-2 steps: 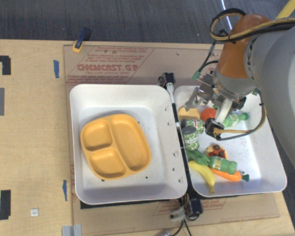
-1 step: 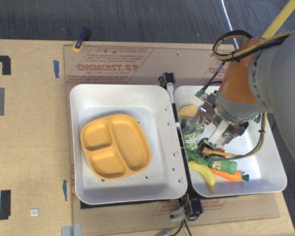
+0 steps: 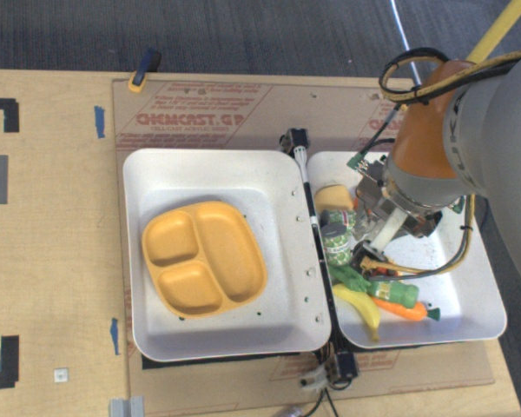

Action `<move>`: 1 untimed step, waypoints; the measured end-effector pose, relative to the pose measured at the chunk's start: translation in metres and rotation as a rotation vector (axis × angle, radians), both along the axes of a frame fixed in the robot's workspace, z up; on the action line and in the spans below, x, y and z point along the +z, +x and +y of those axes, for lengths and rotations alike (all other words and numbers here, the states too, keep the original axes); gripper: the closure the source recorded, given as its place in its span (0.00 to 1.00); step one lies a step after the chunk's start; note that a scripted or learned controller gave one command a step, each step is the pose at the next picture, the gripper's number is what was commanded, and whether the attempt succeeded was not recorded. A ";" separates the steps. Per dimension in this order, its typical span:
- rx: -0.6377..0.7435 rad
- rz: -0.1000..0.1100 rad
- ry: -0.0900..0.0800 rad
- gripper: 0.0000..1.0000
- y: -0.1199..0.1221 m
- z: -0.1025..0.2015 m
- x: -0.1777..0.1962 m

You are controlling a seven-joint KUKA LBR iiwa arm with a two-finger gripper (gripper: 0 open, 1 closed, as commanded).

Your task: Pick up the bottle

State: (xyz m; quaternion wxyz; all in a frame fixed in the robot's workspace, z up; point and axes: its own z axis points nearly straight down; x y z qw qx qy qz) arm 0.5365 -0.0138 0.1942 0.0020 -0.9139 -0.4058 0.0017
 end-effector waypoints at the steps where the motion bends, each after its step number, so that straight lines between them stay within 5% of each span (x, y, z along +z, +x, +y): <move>1: 0.400 -0.003 0.000 1.00 -0.058 -0.104 -0.067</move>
